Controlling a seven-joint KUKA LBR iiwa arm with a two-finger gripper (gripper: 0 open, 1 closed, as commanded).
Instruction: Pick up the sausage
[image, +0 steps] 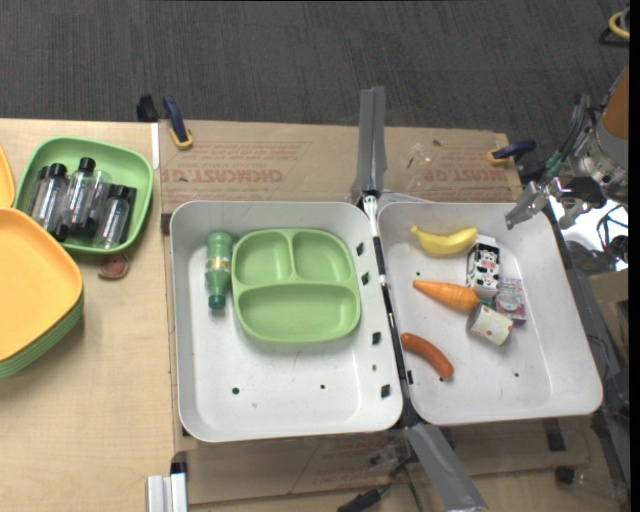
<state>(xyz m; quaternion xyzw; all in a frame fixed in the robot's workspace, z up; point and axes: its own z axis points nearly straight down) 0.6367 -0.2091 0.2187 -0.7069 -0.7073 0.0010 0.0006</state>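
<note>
The sausage (427, 355) is a short reddish-orange link. It lies at a slant on the floor of the right bin (540, 385), near the bin's front left corner and close to the divider between the bins. My gripper (548, 200) hangs over the far right corner of the right bin, well away from the sausage and up and to the right of it. It touches none of the objects.
In the right bin, beyond the sausage, lie a carrot (448, 293), a banana (444, 239), a small milk carton (484, 265) and a white cup (490, 325). The left bin (290, 400) holds a green divided plate (296, 285) and a green bottle (217, 269). Orange plates (35, 290) and a green tray of bottles (85, 195) sit at the far left.
</note>
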